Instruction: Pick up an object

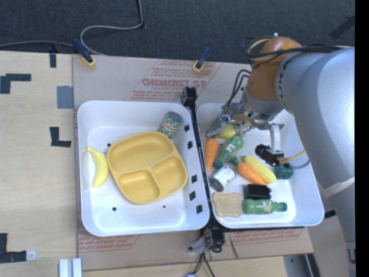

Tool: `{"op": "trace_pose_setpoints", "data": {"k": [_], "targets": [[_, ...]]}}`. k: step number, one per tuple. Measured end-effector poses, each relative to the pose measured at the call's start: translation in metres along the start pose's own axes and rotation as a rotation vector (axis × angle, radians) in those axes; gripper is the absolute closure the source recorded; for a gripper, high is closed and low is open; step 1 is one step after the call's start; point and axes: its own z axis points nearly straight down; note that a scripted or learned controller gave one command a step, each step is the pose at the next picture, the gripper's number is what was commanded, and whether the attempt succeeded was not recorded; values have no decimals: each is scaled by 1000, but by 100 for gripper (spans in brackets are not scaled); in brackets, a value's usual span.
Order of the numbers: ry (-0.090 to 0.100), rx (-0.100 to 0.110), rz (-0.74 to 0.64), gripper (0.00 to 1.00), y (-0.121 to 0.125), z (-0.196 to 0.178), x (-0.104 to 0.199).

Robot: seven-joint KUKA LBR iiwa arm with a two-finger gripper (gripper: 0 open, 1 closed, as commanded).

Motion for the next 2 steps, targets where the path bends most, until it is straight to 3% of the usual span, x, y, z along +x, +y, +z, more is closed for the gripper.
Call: {"op": "trace_pose_setpoints", "data": {"k": [2], "targets": [[1, 0, 0, 0, 14, 0, -8]]}}
